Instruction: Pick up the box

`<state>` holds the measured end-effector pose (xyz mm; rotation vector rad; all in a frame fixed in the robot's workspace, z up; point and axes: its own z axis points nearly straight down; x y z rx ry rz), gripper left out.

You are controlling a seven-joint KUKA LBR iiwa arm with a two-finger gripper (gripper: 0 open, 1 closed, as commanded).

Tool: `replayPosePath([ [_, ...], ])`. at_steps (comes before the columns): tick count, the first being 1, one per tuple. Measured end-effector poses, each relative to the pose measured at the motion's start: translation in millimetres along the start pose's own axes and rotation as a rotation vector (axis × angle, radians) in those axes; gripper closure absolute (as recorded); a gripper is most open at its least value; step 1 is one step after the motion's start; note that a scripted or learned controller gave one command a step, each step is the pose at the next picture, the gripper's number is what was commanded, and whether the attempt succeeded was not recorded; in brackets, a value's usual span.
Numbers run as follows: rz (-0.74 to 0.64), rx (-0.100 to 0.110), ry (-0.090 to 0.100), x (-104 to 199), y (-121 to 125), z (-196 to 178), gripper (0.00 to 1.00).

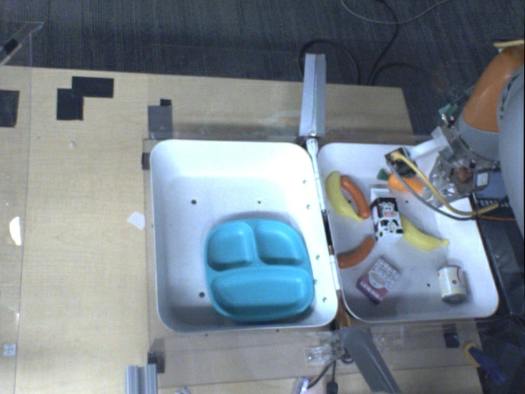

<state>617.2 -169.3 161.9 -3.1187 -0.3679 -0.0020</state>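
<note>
The pincer (454,171) hangs over the far right corner of the right-hand bin (478,302). It is a tangle of metal from here, and I cannot tell whether it is open or closed. Nothing shows in its grip.

The box (378,277), small and maroon-pink, lies flat on the bin floor well apart from the pincer. It is toward the near edge of the bin and off toward the left bin (172,245).

Between box and pincer lie a small black-and-white pack (386,217) and a yellow banana (425,236). An orange-red sausage (356,254) sits just beside the box on its far side. A pale little can (450,281) stands nearer the camera than the pincer, almost straight below it in the view. A blue divided plate (259,269) rests in the left bin, farthest from the pincer.
</note>
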Motion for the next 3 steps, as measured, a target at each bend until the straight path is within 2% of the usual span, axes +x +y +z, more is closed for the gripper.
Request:
replayPosePath([
  [1, 0.028, -0.002, 0.004, -7.8, -29.3, -97.6, 1.00],
  [2, 0.027, -0.002, 0.004, 32.0, 0.3, -137.5, 1.00],
  [3, 0.028, -0.003, 0.004, 37.9, 36.8, -172.2, 1.00],
])
